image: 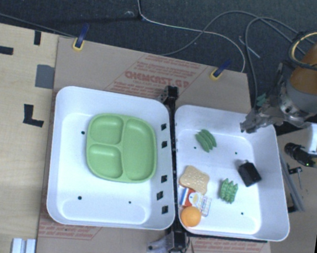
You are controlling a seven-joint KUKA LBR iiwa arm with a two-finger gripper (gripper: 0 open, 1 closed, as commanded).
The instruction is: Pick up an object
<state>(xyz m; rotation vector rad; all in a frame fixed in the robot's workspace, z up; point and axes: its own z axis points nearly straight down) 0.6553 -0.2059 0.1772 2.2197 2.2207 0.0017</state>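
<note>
Overhead, the arm (309,69) is reaching in from the right, its orange band showing near the top corner, and the hand (252,123) is hanging over the far right corner of the right bin (262,224), above the white rim and apart from everything lying inside. Whether that hand is open or closed, I cannot tell, since it is showing as a small dark tip at this angle; nothing is showing between its tips. Inside the right bin, a green pea pod (206,140) is lying toward the far side, well left of the hand, and a small black block (249,173) is sitting nearer the right wall, between the hand and the front of the bin. A second green piece (228,190), bumpy like a bunch of peas, is lying just in front of the black block. Toward the left wall, a tan slice of bread (194,179) is resting partly over a flat red and white packet (197,201), and an orange ball (190,216) is sitting just at the packet's near end, touching it. The left bin (59,196) is carrying a green divided plate (122,148), lying flat near the middle. Both bins are sitting side by side on a brown cardboard sheet (148,74) on the bench (2,147).
</note>
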